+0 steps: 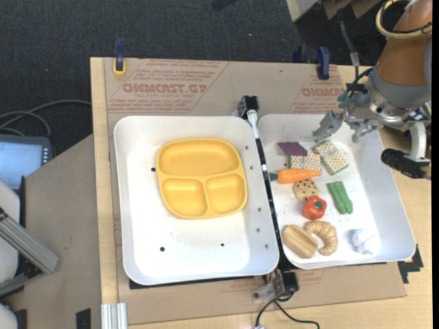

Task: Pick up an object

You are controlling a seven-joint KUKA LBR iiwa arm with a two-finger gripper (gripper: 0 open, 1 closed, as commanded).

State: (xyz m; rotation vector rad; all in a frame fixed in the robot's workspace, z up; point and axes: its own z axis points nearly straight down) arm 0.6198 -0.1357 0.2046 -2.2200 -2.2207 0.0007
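Dark carpet surrounds the bench [206, 81], where we look down on two shallow white bins side by side. We see the left bin [137, 238] carrying a yellow divided plate [201, 177]. We see the right bin [391, 204] carrying a scatter of toy food, and the task names no single piece.

We find the gripper [341, 125] hanging over the far edge of the right bin, just above the patterned cubes [334, 159]; whether its pincer is spread or pressed together we cannot tell from this slant, and nothing shows between its fingers.

Nearest the arm [405, 53] lie the cubes and a purple piece [292, 148]. Toward the middle sit an orange carrot [298, 175], a cookie [304, 188] and a red tomato [315, 208], with a green pod [339, 197] beside them. At the near edge rest a bread roll [298, 241], a croissant [324, 236] and a crumpled white scrap [361, 238].

We judge all of these light, stiff and hard to damage. The cubes offer flat, parallel faces and look the surest grip. The carrot should be taken across its narrow width, mid-length. The tomato looks smooth and round and may squirt out of a pinch. Crowding in the middle could foul a finger.
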